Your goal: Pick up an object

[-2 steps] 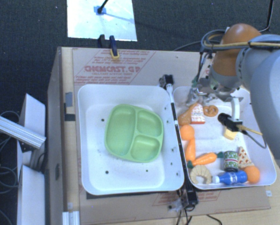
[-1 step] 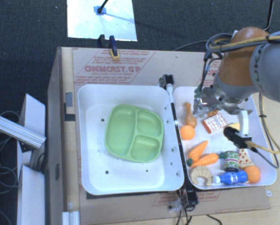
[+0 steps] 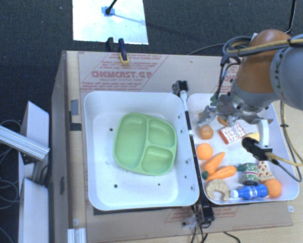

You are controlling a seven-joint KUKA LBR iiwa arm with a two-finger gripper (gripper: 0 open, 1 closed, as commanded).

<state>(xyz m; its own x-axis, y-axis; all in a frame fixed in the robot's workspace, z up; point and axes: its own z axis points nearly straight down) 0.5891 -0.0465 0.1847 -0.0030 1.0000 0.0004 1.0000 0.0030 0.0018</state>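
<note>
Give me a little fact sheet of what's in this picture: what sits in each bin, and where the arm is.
left bin: one green divided plate
right bin: toy food, including two carrots, an orange, a croissant, a blue bottle, a small can, a red-and-white pack
arm: reaching over the right bin's far end
tool: low over the bin, near a small brownish ball
tool holding anything: cannot tell

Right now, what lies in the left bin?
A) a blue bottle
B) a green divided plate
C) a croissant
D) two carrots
B: the green divided plate lies alone in the left bin, while the carrots, the blue bottle and the croissant lie in the right bin.
</note>
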